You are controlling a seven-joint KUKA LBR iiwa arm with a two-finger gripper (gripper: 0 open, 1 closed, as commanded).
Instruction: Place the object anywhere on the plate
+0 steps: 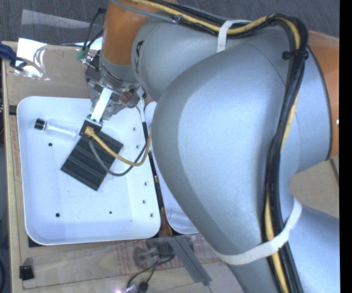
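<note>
**Claw at the left bin's upper edge, tube lying on the bin floor**

The grey arm (pixel 237 139) reaches in from the right and covers most of the right bin (pixel 179 221). Its claw (pixel 114 95) hangs over the upper edge of the left bin (pixel 47 224); whether it is open or closed cannot be told. A clear tube with a black cap (pixel 57 127) lies flat in the left bin, near its upper left corner, left of the claw. Both bins sit on a wooden counter (pixel 66 66).

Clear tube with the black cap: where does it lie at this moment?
In the camera view, the clear tube lies flat in the left bin, toward that bin's upper-left corner and apart from its walls.
</note>
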